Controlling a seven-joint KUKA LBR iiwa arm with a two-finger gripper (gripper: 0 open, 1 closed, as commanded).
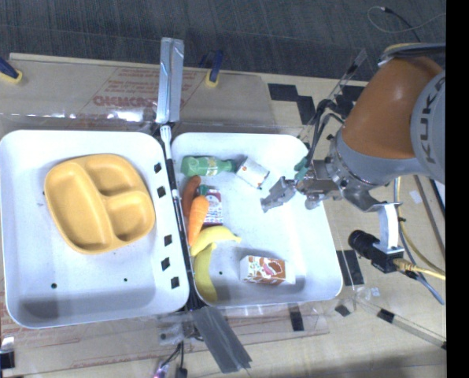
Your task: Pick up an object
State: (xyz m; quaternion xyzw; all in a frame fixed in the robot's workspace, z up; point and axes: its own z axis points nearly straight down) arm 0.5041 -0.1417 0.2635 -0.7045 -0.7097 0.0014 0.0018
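My gripper point(276, 194) hangs over the right bin point(317, 246), near its upper right part, open with nothing between its fingers. Just to its upper left lies a small white box point(252, 173). Along the bin's left side are a green bottle point(205, 165), an orange carrot point(193, 208), a small red and white packet point(212, 205) and a yellow banana point(205, 257). A red and white carton point(265, 270) lies near the bin's front edge, below the gripper.
The left bin point(30, 290) holds a yellow divided tray point(99, 201). A metal bar point(170, 77) stands at the back, where the two bins meet. The arm's orange band point(392, 109) is over the bench to the right of the bins.
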